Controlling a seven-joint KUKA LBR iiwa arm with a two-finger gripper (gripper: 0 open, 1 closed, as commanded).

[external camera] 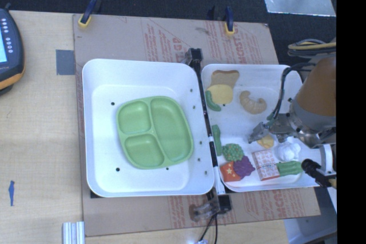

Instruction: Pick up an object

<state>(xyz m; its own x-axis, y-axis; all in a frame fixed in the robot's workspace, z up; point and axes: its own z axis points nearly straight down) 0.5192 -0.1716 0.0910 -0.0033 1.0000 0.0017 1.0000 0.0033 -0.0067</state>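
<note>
Over the right-hand bin (289, 72) we see the arm (315, 97) reaching in from the right, its claw (262, 133) lowered among the toys near the bin's middle. We cannot tell how the claw is set, since its dark tip is small and blurred against the white floor, and we see nothing clearly caught in it.

No object has been lifted yet, as far as we can judge; every item we can make out lies on the bin floor. Nearest the tip are a small yellow piece (266, 142) just below it and a curled tan piece (253, 102) a little above. Along the front edge sit a green leafy toy (233, 152), a purple grape cluster (244, 167), a red block with a star (228, 171), a printed card (265, 164) and a green stick (289, 168). At the back lie a tan bread slice (225, 78) and a yellow round piece (221, 94) with a green pod (212, 102) against it.

The left bin (100, 123) holds a green divided plate (154, 132), untouched and well apart from the claw.

We judge the task to be at the reaching stage: the claw is down near a candidate, but closing, gripping and lifting all remain to be done.
</note>
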